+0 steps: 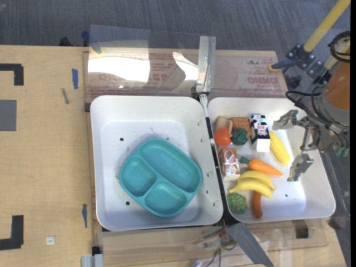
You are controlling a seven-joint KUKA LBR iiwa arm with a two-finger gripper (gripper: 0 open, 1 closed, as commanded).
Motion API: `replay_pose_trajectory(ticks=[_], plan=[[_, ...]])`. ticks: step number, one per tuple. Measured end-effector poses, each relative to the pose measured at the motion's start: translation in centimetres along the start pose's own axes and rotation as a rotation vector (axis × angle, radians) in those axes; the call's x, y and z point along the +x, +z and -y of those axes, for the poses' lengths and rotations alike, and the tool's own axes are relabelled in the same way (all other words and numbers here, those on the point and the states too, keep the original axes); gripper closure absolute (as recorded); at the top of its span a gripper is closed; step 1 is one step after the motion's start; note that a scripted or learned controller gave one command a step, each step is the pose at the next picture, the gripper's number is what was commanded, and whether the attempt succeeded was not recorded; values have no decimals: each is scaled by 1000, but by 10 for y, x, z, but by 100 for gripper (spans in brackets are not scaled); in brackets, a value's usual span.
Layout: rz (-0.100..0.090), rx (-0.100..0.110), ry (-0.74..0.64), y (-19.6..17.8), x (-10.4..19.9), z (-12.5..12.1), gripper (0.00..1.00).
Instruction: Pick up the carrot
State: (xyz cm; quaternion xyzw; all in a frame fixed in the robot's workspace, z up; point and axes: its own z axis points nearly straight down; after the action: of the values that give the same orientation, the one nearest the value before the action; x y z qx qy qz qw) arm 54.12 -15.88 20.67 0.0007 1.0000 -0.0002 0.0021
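Gripper (293, 144): fingers spread wide, holding nothing, right of the pile | carrot (265, 167) in right bin (317, 202), touching banana (255, 183) | risk: you may pinch banana or corn cob (279, 148) instead.

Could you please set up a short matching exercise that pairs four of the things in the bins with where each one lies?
Things:
1. carrot
2. teal divided plate
3. corn cob
4. broccoli

Places:
A. in the left bin
B. at the near edge of the right bin, beside the bananas' left end
C. just above the bananas, pointing toward the gripper
D. right of the small black-and-white carton

Pairs: 1-C, 2-A, 3-D, 4-B
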Motion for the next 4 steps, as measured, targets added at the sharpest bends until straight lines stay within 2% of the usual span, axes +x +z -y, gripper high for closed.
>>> replay_pose_trajectory(ticks=[1,2,3,4], plan=[[17,2,34,104,23,-42,0],[24,2,9,110,33,-61,0],[22,2,8,98,33,-62,100],[19,1,8,99,34,-62,0]])
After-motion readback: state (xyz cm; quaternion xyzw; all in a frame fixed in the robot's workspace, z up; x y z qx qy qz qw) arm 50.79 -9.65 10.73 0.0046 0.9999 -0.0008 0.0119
